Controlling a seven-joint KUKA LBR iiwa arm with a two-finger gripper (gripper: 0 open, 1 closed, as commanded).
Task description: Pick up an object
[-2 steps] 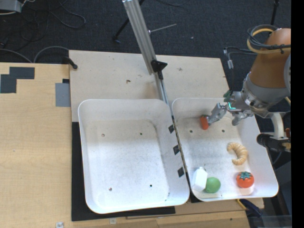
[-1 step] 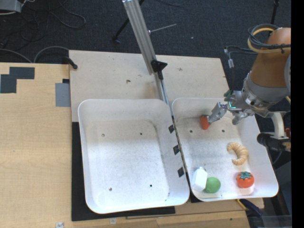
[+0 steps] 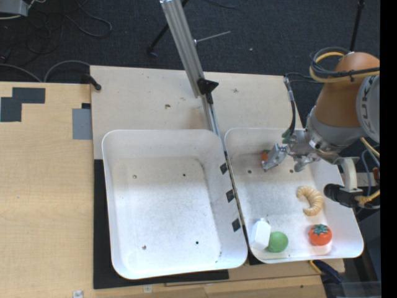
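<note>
Objects lie in the right bin [image 3: 347,244]: along its near edge a tomato [image 3: 320,234], a green ball [image 3: 278,241] and a white block [image 3: 260,232], with a croissant [image 3: 311,200] behind the tomato. Farther back, the gripper [image 3: 277,156] pinches a small orange-red piece [image 3: 265,156] above the bin floor.

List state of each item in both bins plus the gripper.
gripper: low in right bin, fingers around a small orange-red object
croissant: lying loose, right bin
tomato: upright, near corner
green ball: touching white block
left bin: flat on bench
</note>
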